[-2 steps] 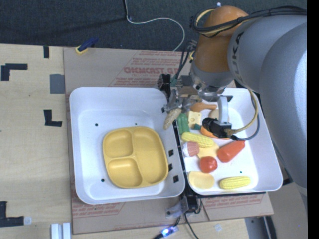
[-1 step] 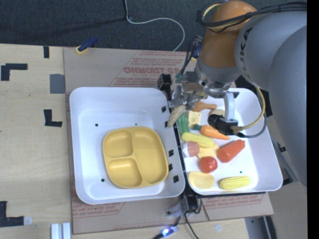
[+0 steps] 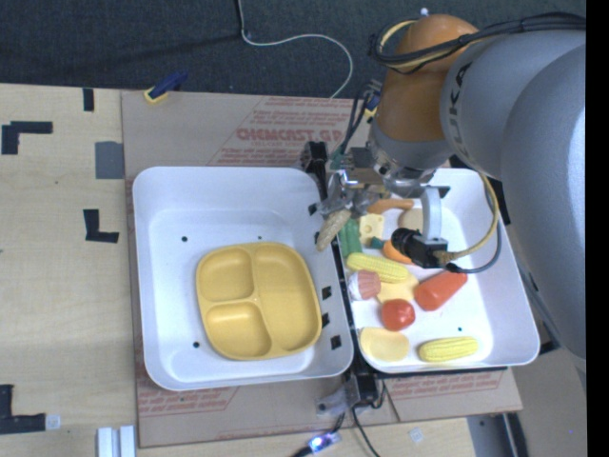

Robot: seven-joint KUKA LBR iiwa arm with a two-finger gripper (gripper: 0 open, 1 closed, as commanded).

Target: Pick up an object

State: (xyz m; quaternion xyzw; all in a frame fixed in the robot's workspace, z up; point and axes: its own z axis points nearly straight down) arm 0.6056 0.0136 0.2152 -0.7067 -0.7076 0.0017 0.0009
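My gripper (image 3: 333, 208) hangs over the rims where the two bins meet, at the top left corner of the right bin (image 3: 509, 284). A pale tan, elongated toy food piece (image 3: 330, 229) sticks out slantwise below the fingers, which look shut on its upper end. Just right of it, in the right bin, lie a green piece (image 3: 352, 237), a yellow wedge (image 3: 373, 227), a corn cob (image 3: 379, 268), a red tomato (image 3: 398, 313), an orange-red carrot (image 3: 440, 289), a second corn cob (image 3: 447, 349) and a pale yellow slice (image 3: 383, 344).
The left bin (image 3: 166, 255) holds a yellow divided plate (image 3: 257, 300). The grey arm with its orange band (image 3: 419, 84) covers the right bin's far side. A white cable (image 3: 285, 41) lies on the dark cloth behind the bench.
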